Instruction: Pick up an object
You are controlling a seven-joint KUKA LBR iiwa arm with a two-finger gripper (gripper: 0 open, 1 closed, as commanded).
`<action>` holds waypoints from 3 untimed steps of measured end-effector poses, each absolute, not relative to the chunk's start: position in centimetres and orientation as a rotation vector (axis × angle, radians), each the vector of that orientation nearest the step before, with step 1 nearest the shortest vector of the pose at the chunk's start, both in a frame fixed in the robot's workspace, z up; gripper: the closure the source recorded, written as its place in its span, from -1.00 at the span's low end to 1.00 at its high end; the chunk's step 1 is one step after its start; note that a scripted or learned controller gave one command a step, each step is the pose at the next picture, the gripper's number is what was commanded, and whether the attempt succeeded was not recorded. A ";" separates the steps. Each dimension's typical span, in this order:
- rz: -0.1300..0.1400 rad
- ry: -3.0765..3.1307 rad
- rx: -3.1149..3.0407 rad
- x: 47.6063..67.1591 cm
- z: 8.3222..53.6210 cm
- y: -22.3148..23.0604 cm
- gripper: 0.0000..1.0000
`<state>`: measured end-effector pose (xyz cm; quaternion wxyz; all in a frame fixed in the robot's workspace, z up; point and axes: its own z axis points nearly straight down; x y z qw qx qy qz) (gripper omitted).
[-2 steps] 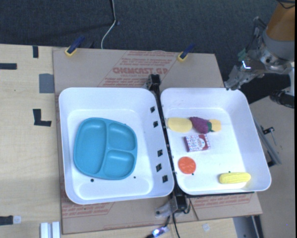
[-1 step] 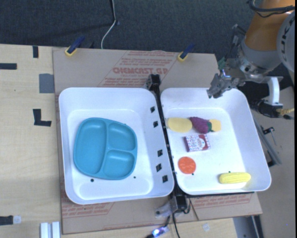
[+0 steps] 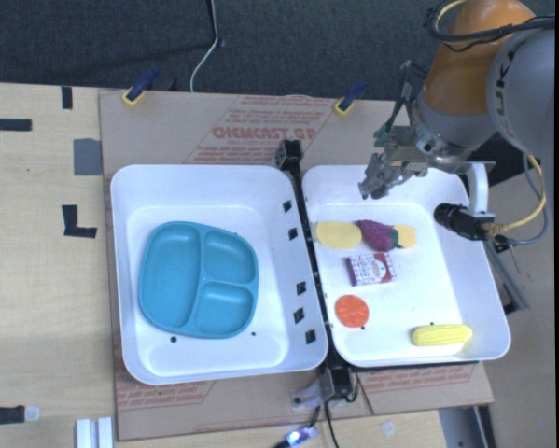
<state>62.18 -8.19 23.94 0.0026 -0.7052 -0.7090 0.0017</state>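
Hovering over the right bin's far edge, the gripper grasps nothing; whether its jaws are released, I cannot tell. The purple toy lies just below, long axis across the bin.

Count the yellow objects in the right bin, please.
3: a yellow oval piece by the divider, a yellow piece partly hidden behind the purple toy, and a corn cob near the front.
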 end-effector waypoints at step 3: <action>0.008 -2.224 -2.211 54.4 22.2 6.2 1.00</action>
